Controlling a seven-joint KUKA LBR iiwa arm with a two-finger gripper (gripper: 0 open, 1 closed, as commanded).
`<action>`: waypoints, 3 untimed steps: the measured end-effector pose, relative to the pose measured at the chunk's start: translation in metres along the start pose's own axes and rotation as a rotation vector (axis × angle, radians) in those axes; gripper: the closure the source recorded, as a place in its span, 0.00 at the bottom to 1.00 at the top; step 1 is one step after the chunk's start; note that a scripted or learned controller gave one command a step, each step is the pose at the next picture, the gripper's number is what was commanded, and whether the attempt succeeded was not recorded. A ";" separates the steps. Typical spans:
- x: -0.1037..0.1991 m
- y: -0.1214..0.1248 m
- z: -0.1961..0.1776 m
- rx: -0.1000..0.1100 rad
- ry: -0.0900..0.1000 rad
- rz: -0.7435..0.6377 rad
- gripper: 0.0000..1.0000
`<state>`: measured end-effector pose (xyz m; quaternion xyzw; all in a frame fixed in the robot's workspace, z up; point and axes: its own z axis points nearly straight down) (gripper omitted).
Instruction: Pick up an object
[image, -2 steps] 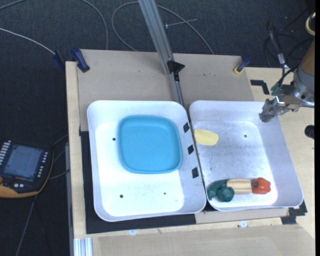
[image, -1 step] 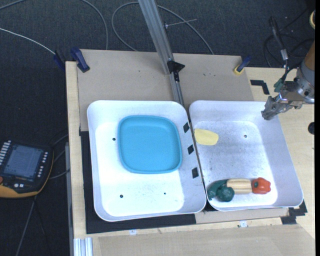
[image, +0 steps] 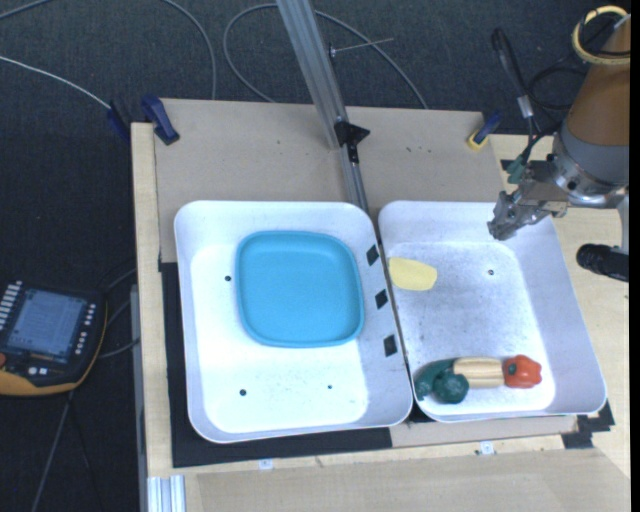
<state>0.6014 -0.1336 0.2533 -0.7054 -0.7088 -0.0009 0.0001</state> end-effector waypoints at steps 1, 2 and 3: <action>0.055 -0.001 -0.002 0.000 0.000 0.000 1.00; 0.097 0.005 0.004 0.001 -0.001 0.001 1.00; 0.148 0.011 0.018 0.002 0.000 0.000 1.00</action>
